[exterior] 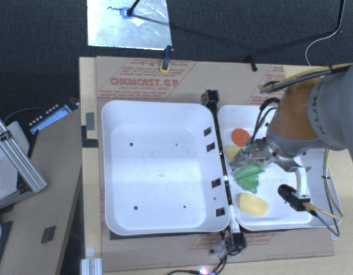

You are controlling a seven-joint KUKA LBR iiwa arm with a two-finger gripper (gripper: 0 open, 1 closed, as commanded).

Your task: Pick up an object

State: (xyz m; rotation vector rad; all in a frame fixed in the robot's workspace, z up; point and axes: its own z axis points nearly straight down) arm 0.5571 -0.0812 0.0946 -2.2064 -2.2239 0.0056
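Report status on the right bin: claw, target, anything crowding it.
Claw low in right bin, over green object; grip unconfirmed. Orange piece and yellow piece lie apart on either side. Small yellow item beside claw.

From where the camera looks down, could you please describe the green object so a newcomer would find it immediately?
Take the right-hand white bin, where the arm reaches in. The green object lies near its middle, just below the gripper. It is the sole green, crumpled piece, between an orange round object above and a yellow lump below.

The arm [313,116] perhaps hides part of the green object [249,176].
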